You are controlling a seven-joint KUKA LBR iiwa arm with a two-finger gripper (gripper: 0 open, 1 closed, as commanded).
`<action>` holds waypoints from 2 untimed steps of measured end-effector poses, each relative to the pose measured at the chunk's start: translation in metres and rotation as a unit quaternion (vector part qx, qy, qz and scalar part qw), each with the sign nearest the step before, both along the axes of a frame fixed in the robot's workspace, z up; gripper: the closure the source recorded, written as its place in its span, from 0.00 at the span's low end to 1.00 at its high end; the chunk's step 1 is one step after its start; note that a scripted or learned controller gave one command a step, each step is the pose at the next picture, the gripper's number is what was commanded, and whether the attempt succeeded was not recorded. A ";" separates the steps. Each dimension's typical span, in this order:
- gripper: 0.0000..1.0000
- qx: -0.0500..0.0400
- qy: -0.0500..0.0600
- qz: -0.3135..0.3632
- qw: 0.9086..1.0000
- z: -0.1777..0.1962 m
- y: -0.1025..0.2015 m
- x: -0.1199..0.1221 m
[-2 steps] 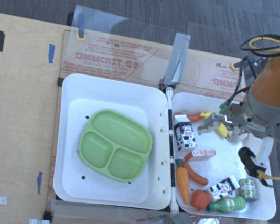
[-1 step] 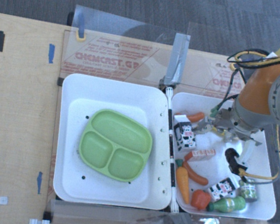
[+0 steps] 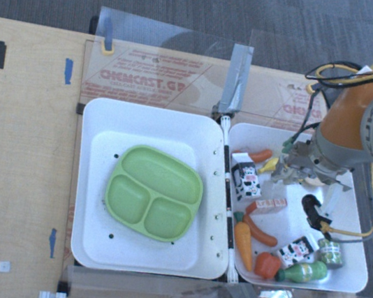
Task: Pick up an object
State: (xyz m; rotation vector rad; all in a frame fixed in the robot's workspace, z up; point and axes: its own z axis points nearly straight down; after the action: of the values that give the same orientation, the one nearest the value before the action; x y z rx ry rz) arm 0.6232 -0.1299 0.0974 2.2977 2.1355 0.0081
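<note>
My gripper (image 3: 283, 176) hangs low over the upper middle of the right bin (image 3: 353, 275). It sits just right of a yellow toy (image 3: 268, 167) and above a small red-and-white box (image 3: 270, 206). A cow-patterned carton (image 3: 246, 180) lies to its left, near the bin's left wall. An orange sausage (image 3: 261, 155) lies at the bin's far left corner. I see nothing held in the gripper.
At the front of the right bin lie a red pepper (image 3: 261, 233), a carrot (image 3: 243, 245), a tomato (image 3: 267, 265), a green bottle (image 3: 304, 272), a second cow-patterned carton (image 3: 297, 251) and a small can (image 3: 330, 253). The left bin (image 3: 97, 130) holds a green divided plate (image 3: 154, 192).
</note>
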 end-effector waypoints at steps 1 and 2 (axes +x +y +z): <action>1.00 -0.001 0.002 0.071 0.997 0.097 -0.011 -0.001; 0.00 -0.001 0.002 0.071 0.997 0.096 -0.011 -0.002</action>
State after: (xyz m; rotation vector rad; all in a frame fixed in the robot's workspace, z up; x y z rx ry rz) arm 0.6216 -0.1405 0.1936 2.1418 2.2950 0.0015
